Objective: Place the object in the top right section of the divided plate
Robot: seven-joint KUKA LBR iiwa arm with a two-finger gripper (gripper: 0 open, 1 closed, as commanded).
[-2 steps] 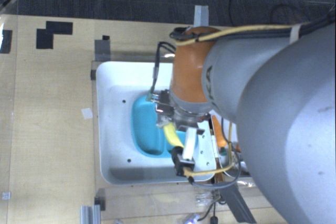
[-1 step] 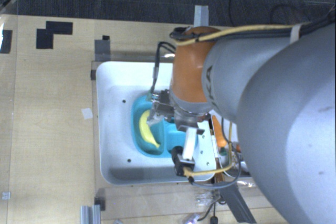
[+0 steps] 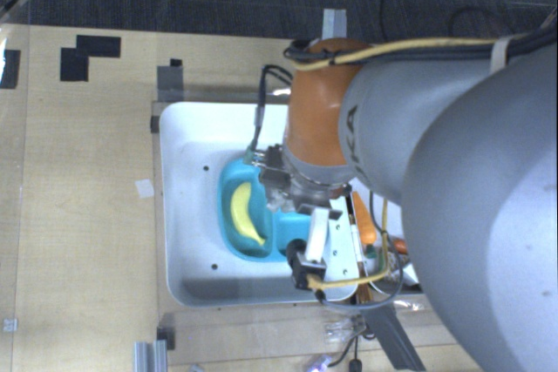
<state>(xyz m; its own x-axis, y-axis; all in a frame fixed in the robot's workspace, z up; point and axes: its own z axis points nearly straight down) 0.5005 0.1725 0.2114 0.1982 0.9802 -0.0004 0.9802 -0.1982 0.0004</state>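
Yellow, curved banana (image 3: 244, 213) lies just left of the pincer (image 3: 281, 200), resting inside one section of the blue divided plate (image 3: 228, 187). Pincer's grip: cannot tell, it's hidden.

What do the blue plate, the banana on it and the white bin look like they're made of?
Blue plate: likely moulded plastic, uniform colour, smooth raised rim. Banana: probably a plastic toy, evenly yellow and smooth, though real fruit can't be excluded. White bin: plastic by its look, matte, rounded corners.
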